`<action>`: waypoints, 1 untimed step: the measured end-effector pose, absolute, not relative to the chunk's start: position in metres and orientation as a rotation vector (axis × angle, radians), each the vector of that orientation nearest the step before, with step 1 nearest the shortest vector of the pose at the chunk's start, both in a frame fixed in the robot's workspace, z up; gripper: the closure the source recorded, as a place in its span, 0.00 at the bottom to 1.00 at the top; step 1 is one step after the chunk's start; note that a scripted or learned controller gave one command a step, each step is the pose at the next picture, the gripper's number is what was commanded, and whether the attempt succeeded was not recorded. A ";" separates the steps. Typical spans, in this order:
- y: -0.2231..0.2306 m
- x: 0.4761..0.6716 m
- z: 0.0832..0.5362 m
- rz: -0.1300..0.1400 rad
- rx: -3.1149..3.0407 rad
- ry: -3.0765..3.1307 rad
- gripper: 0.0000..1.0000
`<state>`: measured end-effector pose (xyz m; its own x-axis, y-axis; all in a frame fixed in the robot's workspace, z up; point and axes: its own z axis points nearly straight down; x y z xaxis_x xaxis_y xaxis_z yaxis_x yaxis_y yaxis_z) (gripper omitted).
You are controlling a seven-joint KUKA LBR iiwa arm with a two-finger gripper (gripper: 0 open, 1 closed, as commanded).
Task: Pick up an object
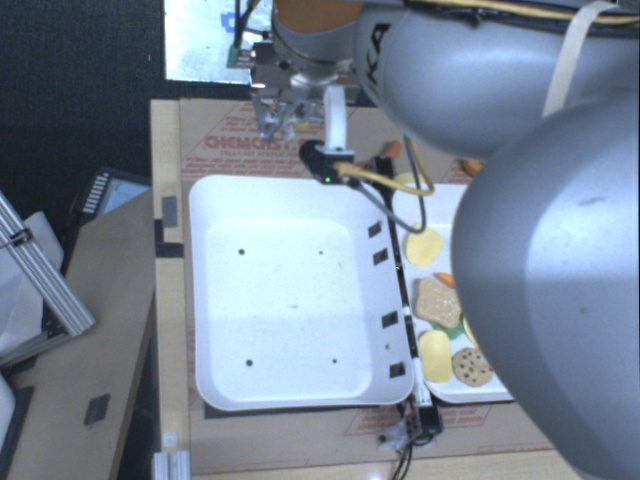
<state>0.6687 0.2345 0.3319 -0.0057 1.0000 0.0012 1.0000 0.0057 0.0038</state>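
White plastic forms two shallow bins set side by side on the counter (170, 298). The left bin (215, 268) shows a bare floor with a few small dark dots. The right bin (440, 396), largely hidden under the grey arm (540, 168), holds a small cluster of toy foods close to the shared wall: a pale yellow round piece (424, 247), a tan bread-like slice (438, 301) nearer the camera than that piece, a yellow rounded piece (435, 355) nearer still, and a speckled cookie (470, 367) just beside it. An orange item (394, 149) lies at the right bin's far edge. The tool (278, 120) hangs beyond the far rim of the left bin, above the counter; whether its fingers are spread or pressed together cannot be told, and nothing is seen between them
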 end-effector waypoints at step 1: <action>0.235 0.669 0.362 0.007 2.212 2.227 1.00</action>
